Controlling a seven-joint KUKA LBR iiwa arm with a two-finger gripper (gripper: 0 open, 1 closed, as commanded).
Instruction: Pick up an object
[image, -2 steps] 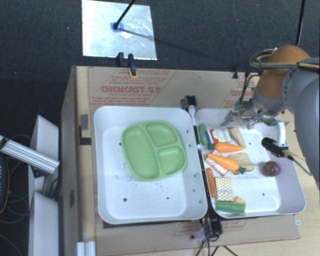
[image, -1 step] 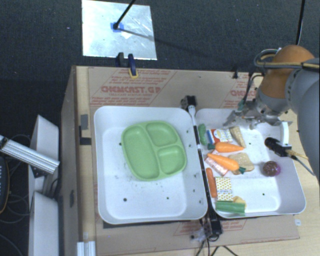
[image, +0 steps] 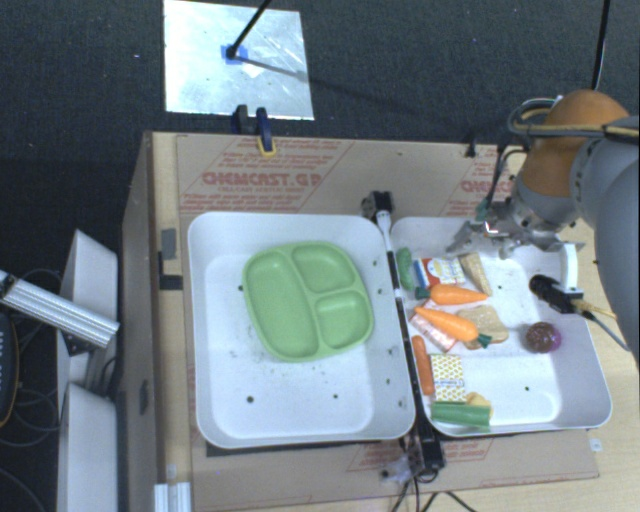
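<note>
The right bin holds several toy foods: two carrots, two bread slices, a purple round piece, a green tube, a small red-and-white box, a yellow patterned packet and a green stick. My gripper hangs over the far edge of this bin, just behind the upper bread slice. Its fingers look spread, with nothing between them.
The left bin holds a green divided plate. A black rail runs between the two bins. A thin orange stick lies along the right bin's left wall. The grey arm comes in from the upper right.
</note>
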